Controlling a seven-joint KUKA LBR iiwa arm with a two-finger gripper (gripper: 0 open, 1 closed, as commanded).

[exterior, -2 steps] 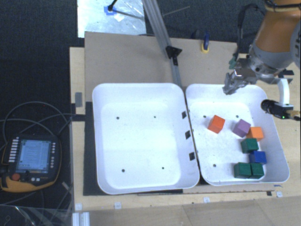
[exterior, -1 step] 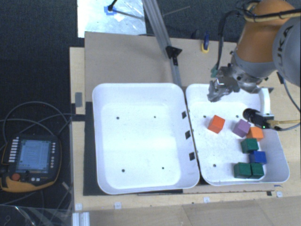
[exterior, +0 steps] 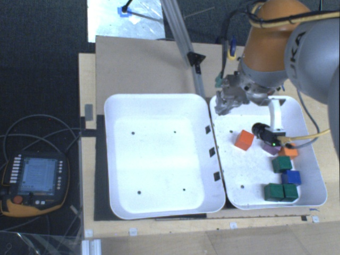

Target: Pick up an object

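The right bin (exterior: 313, 195) holds several blocks. An orange block (exterior: 244, 140) lies alone near the bin's middle. Along the right side sit a purple block (exterior: 271, 149), a small orange block (exterior: 290, 152), a green block (exterior: 281, 164) and a blue block (exterior: 291, 177). Two more green blocks (exterior: 275, 192) (exterior: 290, 192) sit at the front. My gripper (exterior: 227, 103) hangs over the far left corner of the right bin, up and to the left of the orange block. Nothing is visible in its grasp.
The left bin (exterior: 114, 142) stands beside the right one, sharing a middle wall (exterior: 214, 152). A slanted metal pole (exterior: 183, 39) rises behind the bins. A teach pendant (exterior: 36, 180) lies off the bench at the left. Cables trail from the wrist over the right bin.
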